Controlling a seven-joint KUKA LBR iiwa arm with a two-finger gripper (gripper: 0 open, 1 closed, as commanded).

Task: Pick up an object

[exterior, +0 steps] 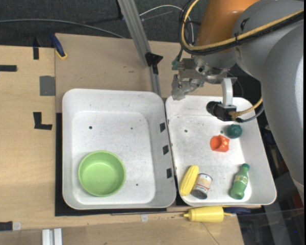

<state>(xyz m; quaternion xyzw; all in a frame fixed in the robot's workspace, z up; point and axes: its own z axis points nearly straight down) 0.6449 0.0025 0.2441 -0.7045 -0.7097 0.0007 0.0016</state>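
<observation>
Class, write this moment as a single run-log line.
hand: above right bin's far-left corner | holding: nothing seen | right bin: corn, can, green bottle, orange piece | left bin: green bowl

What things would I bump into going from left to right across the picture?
green bowl → corn cob → small can → orange toy → green bottle

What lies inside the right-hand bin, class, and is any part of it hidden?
The right bin holds a corn cob, small can, green bottle, orange piece and dark green lump. The arm covers its far right corner.
</observation>
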